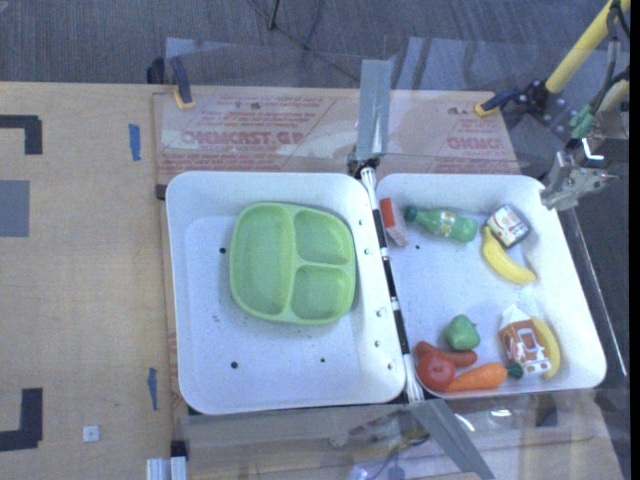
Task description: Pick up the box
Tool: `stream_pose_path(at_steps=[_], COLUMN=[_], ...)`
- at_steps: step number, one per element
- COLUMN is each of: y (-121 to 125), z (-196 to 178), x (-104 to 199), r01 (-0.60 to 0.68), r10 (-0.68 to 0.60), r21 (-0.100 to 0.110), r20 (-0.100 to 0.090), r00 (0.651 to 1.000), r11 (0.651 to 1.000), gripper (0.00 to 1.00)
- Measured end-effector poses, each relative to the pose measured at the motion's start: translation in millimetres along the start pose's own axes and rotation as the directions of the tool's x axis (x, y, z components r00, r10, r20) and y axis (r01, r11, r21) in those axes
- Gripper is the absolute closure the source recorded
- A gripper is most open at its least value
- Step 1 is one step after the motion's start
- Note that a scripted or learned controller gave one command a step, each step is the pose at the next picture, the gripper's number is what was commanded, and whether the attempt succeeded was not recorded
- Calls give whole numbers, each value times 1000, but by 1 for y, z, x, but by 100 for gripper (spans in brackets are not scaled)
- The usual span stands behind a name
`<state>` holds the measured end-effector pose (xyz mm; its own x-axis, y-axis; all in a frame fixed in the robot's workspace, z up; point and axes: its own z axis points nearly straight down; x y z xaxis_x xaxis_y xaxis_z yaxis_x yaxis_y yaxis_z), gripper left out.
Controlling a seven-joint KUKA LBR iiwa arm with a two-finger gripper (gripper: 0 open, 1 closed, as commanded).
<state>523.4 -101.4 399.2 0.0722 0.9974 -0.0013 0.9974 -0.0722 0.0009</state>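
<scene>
An orange and white box [520, 346] lies in the right bin [585, 298] near its front right corner. It rests against a yellow banana [549, 346] on its right side. My gripper [566, 182] hangs at the back right corner of that bin, over the rim. It is well behind the box and apart from it, with nothing visibly held.
Also in the right bin are a green bottle [441, 224], a small brown and white package [508, 225], a second banana [506, 259], a green pepper [461, 333], a tomato [435, 369], a carrot [481, 376] and a small red and white packet [390, 223]. The left bin [195, 348] holds a green divided plate [293, 263].
</scene>
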Motion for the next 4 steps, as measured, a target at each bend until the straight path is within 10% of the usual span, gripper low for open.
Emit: stream_pose_path(at_steps=[1,2,3,4], y=[31,-39,54,59], z=[-36,106,-4,-36], x=[64,125,142,217], r01=[-161,-94,-215,-251], r10=[161,94,215,251], r21=[-2,3,0,0], r20=[0,-1,0,-1], r00=[987,996,977,968], r11=[987,996,977,968], gripper=[100,100,100,100])
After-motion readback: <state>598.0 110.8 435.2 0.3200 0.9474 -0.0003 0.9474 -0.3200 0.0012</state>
